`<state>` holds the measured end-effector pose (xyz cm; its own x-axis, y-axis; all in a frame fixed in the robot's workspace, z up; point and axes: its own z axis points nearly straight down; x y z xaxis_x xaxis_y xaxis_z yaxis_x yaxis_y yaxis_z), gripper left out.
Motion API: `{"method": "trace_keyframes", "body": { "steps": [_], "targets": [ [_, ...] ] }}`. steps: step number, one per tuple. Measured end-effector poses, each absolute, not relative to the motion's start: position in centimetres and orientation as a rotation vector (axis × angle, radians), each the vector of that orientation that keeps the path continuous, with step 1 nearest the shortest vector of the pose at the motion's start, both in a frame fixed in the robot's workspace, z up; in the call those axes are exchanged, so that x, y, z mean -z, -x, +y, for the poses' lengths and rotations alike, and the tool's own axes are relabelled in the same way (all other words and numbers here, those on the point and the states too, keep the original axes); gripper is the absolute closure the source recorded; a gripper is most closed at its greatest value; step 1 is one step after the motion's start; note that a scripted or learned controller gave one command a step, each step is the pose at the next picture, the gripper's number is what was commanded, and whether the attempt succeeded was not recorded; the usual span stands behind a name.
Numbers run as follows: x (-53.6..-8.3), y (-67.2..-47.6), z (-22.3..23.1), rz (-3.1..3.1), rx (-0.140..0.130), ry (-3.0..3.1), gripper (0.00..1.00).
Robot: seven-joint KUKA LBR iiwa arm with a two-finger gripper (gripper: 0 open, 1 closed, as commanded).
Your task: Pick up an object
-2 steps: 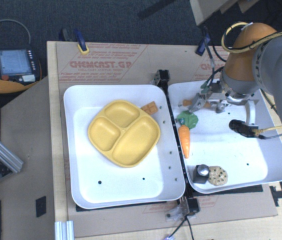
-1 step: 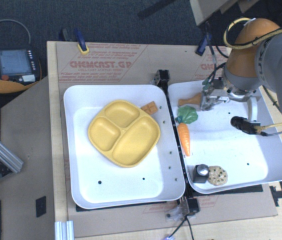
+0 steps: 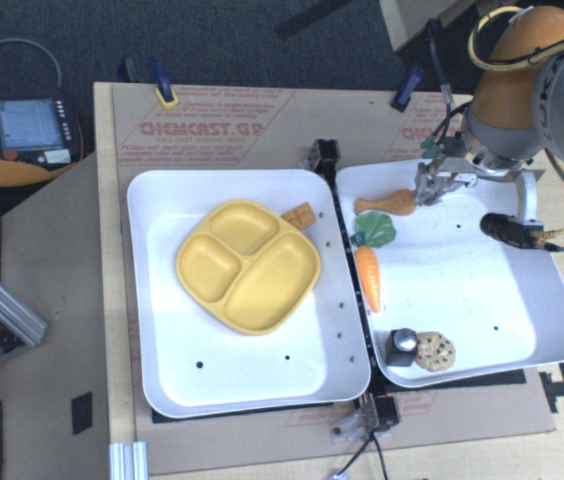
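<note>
The drumstick (image 3: 386,204), a light, stiff, likely slick toy, lies at the right bin's (image 3: 522,308) far edge just beside the end effector (image 3: 430,190), whose state I cannot tell; its thick end suits gripping.

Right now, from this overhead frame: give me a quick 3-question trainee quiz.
1. True or false: the yellow divided plate lies in the same bin as the carrot.
2. Which item is nearest the claw? A) cookie B) drumstick C) carrot
3. Fill in: the green leafy piece lies just above the ____ in the view.

Key: 1 false, the plate is in the left bin, the carrot in the right bin. 2 B. 3 carrot.
</note>
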<state>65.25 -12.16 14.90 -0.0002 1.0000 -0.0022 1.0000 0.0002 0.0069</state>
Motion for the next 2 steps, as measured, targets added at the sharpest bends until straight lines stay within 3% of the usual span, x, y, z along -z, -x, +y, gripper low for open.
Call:
{"method": "trace_keyframes", "body": {
  "steps": [1, 2],
  "targets": [
    [-19.4, -65.8, -12.1, 2.218, -0.007, -2.215, 1.00],
    [-21.1, -65.9, -12.1, 2.219, -0.004, -2.218, 1.00]
  ]
}}
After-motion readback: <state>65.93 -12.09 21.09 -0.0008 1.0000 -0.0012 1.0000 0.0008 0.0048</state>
